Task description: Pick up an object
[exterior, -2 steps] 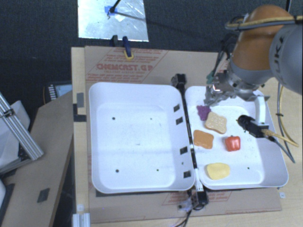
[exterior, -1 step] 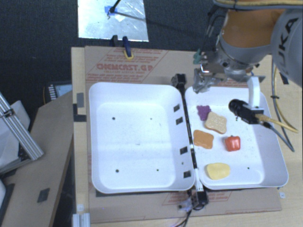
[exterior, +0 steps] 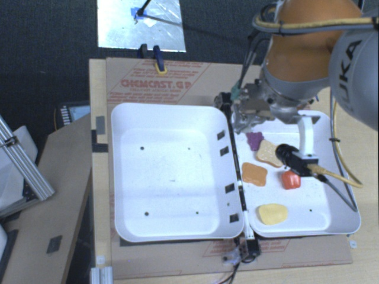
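The arm's gripper [exterior: 246, 118] is hanging over the right bin [exterior: 337, 218] at its eleven o'clock corner; how it stands I cannot tell. A purple piece [exterior: 254, 139] is lying just at its five o'clock, a tan slice [exterior: 267, 152] beside it.

End effector [exterior: 246, 118] fingers indistinct
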Controlling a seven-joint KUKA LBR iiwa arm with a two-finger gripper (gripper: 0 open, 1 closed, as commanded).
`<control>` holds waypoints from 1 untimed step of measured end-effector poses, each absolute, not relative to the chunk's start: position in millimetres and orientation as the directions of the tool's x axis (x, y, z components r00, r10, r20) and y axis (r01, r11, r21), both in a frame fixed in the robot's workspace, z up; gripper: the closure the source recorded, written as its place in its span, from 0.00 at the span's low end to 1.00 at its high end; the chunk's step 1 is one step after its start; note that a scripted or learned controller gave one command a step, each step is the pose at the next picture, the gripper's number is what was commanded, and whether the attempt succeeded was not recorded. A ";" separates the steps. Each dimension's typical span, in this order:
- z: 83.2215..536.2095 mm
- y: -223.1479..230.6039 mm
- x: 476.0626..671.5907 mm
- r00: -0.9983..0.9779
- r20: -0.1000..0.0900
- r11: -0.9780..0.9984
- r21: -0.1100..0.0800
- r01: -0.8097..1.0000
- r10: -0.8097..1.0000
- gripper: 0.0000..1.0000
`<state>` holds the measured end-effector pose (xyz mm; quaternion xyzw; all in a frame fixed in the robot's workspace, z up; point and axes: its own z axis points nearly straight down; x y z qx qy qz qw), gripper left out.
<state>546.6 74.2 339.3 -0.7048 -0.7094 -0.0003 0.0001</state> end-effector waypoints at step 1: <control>422.1 87.5 519.1 -0.007 0.003 0.007 0.011 1.000 1.000 1.00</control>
